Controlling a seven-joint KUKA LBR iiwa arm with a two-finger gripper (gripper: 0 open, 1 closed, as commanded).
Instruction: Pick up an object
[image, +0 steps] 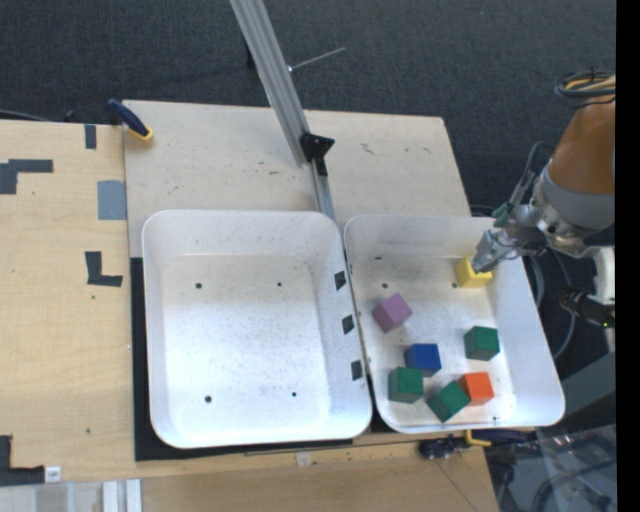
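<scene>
The right bin (420, 245) holds several small blocks. A yellow block (472, 275) lies near its far right wall. My gripper (489, 251) reaches in from the right and sits just above and right of the yellow block, close to or touching its top corner. Lower in the bin lie a purple block (391, 311), a blue block (423, 357), an orange block (479, 386), and three green blocks (481, 342), (405, 383), (448, 400).
The left bin (240, 330) stands beside the right one. A slanted metal rail (280, 85) runs down to the gap between the bins. Cables (585, 300) hang at the right of the bench, beside the arm (585, 170).
</scene>
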